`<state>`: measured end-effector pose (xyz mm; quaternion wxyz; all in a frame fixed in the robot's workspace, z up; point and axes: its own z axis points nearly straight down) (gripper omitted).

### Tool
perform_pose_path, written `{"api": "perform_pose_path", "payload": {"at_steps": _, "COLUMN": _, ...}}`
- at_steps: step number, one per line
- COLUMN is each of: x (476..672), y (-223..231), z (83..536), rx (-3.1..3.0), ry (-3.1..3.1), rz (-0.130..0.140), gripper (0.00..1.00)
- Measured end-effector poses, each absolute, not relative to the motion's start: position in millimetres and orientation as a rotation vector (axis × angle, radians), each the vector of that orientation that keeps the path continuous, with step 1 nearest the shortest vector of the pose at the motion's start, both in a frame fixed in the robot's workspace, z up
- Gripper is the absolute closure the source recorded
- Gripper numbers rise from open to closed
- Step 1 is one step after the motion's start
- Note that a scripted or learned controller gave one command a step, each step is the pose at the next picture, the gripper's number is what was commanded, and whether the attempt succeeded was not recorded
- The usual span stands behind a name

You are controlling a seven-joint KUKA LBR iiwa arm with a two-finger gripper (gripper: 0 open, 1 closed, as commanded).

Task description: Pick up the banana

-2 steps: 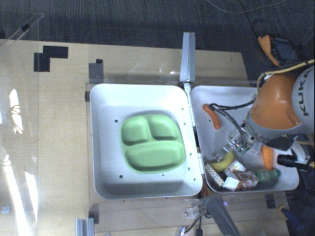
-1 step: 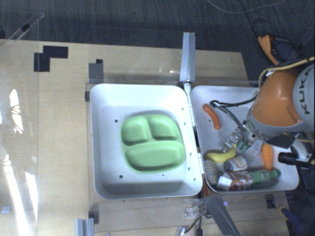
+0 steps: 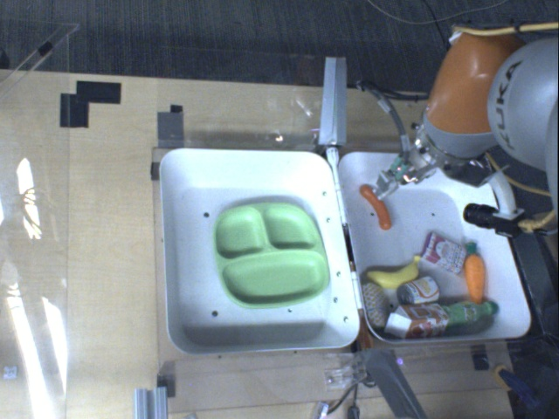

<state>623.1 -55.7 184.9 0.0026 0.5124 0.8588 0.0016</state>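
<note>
A green sectioned plate was noted lying flat in the left bin, well apart from anything the task concerned. In the right bin a small sausage lay alone toward the far left corner, and the rest of the clutter was packed along the near wall. The banana was found there, near the left end of that wall, its tip pointing right and upward toward a red-and-white packet; it lay touching or just beside a tin can, with a green bottle behind the can toward the near rim and a carrot further right. The gripper was seen at the far side of the right bin, above and just right of the sausage, with nothing visibly between its fingers; how wide they stood could not be told at this size. The step in hand was judged to be the approach. For a clean pick, the gripper would need to be carried toward the near wall and brought down over the banana's thicker left half, where the bin floor was barest, with the fingers set across the fruit's short axis. The crowding by the can and the bin's left wall was judged the main risk of a missed or fouled grasp.
</note>
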Motion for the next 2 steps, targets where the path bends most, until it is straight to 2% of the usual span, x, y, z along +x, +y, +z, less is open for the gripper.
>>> {"api": "perform_pose_path", "payload": {"at_steps": 1, "x": 623.0, "y": -56, "z": 185, "rx": 1.606, "ry": 2.695, "rz": 0.004, "gripper": 0.00}}
{"api": "perform_pose_path", "payload": {"at_steps": 2, "x": 550.1, "y": -137, "z": 161, "rx": 1.461, "ry": 2.778, "rz": 0.002, "gripper": 0.00}}
